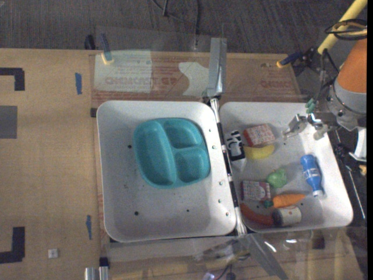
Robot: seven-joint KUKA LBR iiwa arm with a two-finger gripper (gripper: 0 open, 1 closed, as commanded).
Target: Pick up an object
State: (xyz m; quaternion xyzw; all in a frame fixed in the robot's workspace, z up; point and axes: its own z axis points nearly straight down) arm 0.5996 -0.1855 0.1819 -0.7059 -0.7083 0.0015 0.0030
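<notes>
A robotics lab or test cell. Two white bins (pixel 116 214) sit fixed in a plywood worktop (pixel 46 156) marked with blue tape (pixel 78 83) and black squares (pixel 14 77). Clear panels (pixel 151 63) stand at the far side, cables (pixel 175 4) trail over grey carpet (pixel 58 10), and toy food (pixel 260 151) fills the right bin.

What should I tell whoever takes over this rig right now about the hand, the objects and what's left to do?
Hand: over the upper right part of the right bin, nothing between its fingers; open or shut is not clear.
Right bin holds: blue bottle, carrot, banana, red box, green toy, small carton, red chili-like piece and a small can.
Left bin: teal divided plate.
Done: nothing picked.
Left: grasp and lift one object.
</notes>
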